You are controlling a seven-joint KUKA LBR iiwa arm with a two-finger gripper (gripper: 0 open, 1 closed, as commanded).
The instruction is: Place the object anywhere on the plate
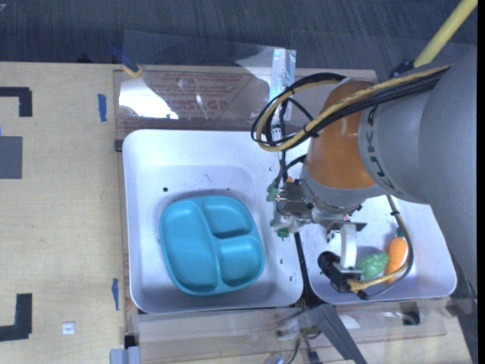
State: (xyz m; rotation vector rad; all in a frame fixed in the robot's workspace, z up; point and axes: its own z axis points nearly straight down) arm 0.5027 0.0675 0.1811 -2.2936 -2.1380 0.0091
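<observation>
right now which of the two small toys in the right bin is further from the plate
The orange one, carrot-shaped. It lies beyond the green one, nearer the outer wall of the right bin, while the blue plate sits in the left bin.

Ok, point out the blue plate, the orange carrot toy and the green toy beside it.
blue divided plate (186, 249), camera view, floor of its large compartment.
orange carrot toy (397, 254), camera view, middle of its body.
green toy (373, 265), camera view, centre of its bumpy top.
</observation>
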